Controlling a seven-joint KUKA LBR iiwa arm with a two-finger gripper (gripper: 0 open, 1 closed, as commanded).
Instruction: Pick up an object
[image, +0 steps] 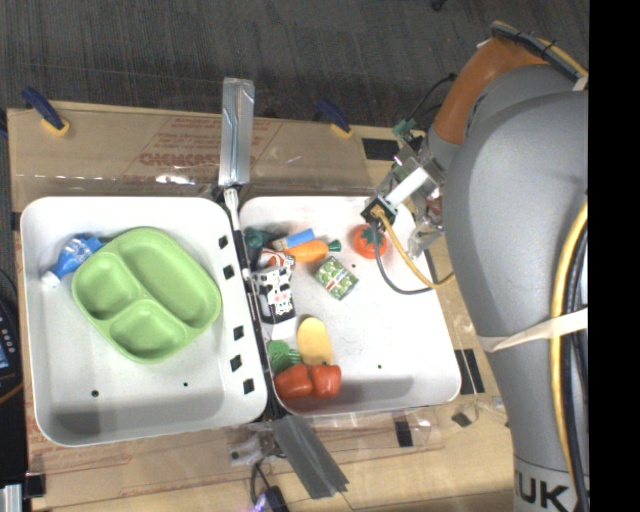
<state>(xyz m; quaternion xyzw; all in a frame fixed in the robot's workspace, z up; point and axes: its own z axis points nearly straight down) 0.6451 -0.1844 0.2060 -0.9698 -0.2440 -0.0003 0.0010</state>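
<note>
The right bin (400, 340) holds several toy foods. A red tomato with a green stem (367, 243) lies near its far right side. Further left are an orange carrot (306, 250), a small green box (338, 278) and a cow-patterned carton (272, 291). A yellow piece (313, 340), a green piece (281, 354) and a red pepper (308, 382) sit at the near edge. My gripper (421, 228) hangs over the bin's far right rim, just right of the tomato. Nothing shows between its fingers.
The left bin (60, 390) holds a green divided plate (147, 292) and a blue item (76, 252) at its far left corner. A metal divider (236, 130) stands between the bins. The grey arm (520, 200) fills the right side.
</note>
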